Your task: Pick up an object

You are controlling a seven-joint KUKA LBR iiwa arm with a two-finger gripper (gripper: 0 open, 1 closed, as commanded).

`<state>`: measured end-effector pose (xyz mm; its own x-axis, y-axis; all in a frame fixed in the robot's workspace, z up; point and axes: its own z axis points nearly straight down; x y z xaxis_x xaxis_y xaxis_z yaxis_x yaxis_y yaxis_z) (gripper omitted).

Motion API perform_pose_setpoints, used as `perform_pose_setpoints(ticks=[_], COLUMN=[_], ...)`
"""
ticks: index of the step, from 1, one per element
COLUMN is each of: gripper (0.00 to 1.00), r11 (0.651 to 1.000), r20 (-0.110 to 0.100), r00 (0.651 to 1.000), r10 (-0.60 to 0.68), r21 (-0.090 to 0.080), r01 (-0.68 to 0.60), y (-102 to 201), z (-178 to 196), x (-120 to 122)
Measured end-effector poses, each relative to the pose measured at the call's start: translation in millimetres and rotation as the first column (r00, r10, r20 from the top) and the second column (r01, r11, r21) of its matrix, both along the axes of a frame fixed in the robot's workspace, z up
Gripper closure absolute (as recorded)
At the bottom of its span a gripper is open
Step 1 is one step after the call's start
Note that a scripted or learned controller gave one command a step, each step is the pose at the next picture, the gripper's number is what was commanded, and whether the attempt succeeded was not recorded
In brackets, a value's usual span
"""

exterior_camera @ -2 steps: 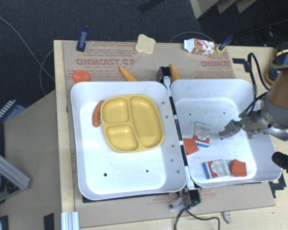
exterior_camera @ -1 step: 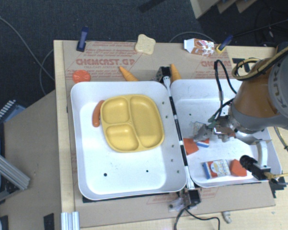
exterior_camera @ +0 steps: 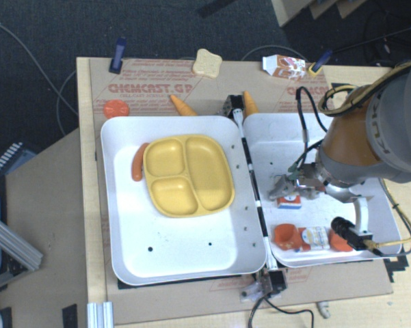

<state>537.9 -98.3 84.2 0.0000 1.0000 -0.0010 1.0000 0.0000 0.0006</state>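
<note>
Looming at the right of the frame, nearest the lens, the grey arm with its orange band reaches down into the right bin, its gripper low over the middle of that bin. Beneath everything, the desk carries a printed cardboard sheet and the two white bins side by side; the left bin holds a yellow divided plate with a red sausage lying just beside the plate's left edge, long axis running up and down the frame. I cannot tell how the fingers are set, because dark metal and cable crowd together there. Just below the gripper, touching or nearly so, sits a small red-and-white packet, which I judge the likeliest target; a short drop should reach it. Lower in the same bin, along the near wall, lie an orange-red piece, a pale wrapped item and another orange piece, packed close together with little room between them and the wall. Open white floor lies above the gripper, toward the upper part of the right bin.
</note>
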Motion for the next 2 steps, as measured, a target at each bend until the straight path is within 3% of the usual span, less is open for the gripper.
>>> perform_pose_setpoints(ticks=[1,2], gripper=[1.0,1.0], r11=[1.0,1.0], r20=[0.001,0.001], r00=[1.0,1.0], r10=[0.0,0.001], r21=[0.0,0.002], r01=[0.0,-0.001], y=[0,61], z=[10,112], x=[0,2])
